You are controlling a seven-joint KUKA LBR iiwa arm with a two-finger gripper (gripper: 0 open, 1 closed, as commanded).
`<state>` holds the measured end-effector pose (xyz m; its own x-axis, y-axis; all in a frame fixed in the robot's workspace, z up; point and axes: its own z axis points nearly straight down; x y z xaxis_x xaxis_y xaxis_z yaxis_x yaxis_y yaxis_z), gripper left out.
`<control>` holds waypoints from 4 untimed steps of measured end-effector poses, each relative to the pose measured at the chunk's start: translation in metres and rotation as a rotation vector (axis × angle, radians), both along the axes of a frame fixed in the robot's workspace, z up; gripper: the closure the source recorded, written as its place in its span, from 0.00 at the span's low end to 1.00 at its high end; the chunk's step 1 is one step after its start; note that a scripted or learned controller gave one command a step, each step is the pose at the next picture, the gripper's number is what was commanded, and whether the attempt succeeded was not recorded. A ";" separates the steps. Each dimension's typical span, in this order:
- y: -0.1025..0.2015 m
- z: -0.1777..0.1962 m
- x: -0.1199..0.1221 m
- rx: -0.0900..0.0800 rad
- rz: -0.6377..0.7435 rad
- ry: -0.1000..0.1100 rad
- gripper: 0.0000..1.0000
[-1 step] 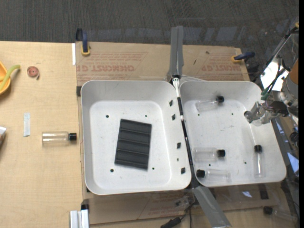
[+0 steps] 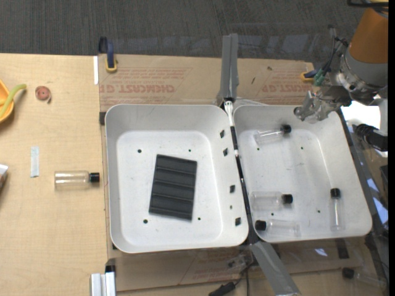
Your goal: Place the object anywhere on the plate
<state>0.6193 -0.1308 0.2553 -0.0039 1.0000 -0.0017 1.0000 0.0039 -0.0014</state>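
On the far left, on the wooden bench (image 2: 49, 227), a yellow object (image 2: 6, 100) lies at the edge of the view, and a small round brown piece (image 2: 42, 92) is near it. Lower down there is a small pale strip (image 2: 34, 161), and just beside it a clear bottle with black cap (image 2: 76, 177) lies on its side, outside the bins.

The left bin (image 2: 117, 134) holds a dark ribbed plate (image 2: 173, 186), a little tilted, near the middle of the bin floor. Nothing lies on this plate.

The right bin (image 2: 352, 165) holds four clear vials with black caps, all lying flat. One vial (image 2: 271, 132) is near the far wall. A second vial (image 2: 271, 199) lies near the middle of the floor, a third vial (image 2: 276, 227) near the front left corner, and a fourth vial (image 2: 335, 207) near the right side, well apart from the others.

The gripper (image 2: 311, 110) hangs over the far right corner of the right bin, near the first vial but apart from it. I cannot tell if its fingers are released or clenched, because this part is too small and cluttered. No vial is seen between them.
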 end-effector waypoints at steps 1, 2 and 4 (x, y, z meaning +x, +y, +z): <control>0.057 -0.070 0.032 0.004 0.303 0.034 1.00; 0.105 -0.065 0.038 0.000 0.449 0.005 1.00; 0.315 0.009 -0.011 0.001 0.810 0.000 1.00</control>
